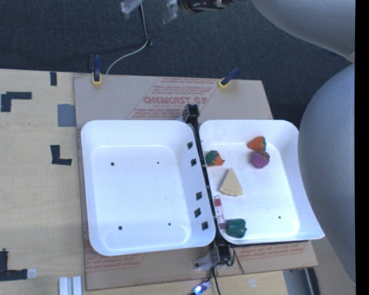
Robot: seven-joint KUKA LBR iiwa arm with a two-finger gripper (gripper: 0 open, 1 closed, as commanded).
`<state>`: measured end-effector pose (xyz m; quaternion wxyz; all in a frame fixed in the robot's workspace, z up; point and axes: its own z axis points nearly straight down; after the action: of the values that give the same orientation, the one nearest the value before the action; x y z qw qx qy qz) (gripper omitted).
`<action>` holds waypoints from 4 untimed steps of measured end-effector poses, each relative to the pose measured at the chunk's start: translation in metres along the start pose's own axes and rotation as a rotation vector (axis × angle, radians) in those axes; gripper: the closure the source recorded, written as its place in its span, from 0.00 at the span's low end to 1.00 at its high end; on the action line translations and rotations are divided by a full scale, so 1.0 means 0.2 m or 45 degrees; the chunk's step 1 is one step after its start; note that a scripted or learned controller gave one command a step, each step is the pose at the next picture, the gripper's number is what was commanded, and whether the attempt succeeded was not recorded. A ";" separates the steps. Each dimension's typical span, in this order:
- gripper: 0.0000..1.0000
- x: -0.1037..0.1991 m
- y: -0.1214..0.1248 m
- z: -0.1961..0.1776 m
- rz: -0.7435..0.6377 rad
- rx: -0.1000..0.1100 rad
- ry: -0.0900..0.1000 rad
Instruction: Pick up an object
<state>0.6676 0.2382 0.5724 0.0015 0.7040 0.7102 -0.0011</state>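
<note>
Two shallow white bins sit side by side on a brown board clamped to the bench; the left bin [98, 173] and the right bin [288, 184] meet along a dark seam running from far to near.

All the objects lie in the right bin. An orange-red toy with a green tip [256, 143] rests toward the far right; a purple piece [259, 159] sits touching it on its near side. A small green-and-orange piece [214, 158] lies against the left wall, close to the seam. A tan wedge [231, 184] — triangular, its point toward the far side — lies near the middle of the bin, apart from the others. A dark green pepper-like toy [236, 228] sits at the near left corner; just beside it, along the left wall, lies a thin red-and-white stick [218, 209].

The gripper [150, 8] shows at the far edge of the picture, over the dark floor beyond the board and well away from both bins; two pale, translucent fingers [130, 7] hang spread apart with a clear gap between them — nothing sits in that gap. The grey arm [337, 150] fills the right side, curving past the right bin's edge.

Two clamps, one with a yellow end [95, 74] and one blue and yellow [227, 78], grip the board's far edge; a white cable [130, 55] trails across the floor there.
</note>
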 end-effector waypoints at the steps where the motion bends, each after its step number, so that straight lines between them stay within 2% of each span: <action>1: 1.00 0.01 0.00 -0.05 0.001 -0.009 0.002; 2: 0.00 0.01 0.00 -0.05 0.001 -0.007 0.001; 3: 0.00 0.01 0.00 -0.05 0.001 -0.007 0.001; 4: 1.00 0.01 0.00 -0.10 0.003 -0.020 0.004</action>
<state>0.6684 0.2412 0.5922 0.0061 0.7047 0.7094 0.0056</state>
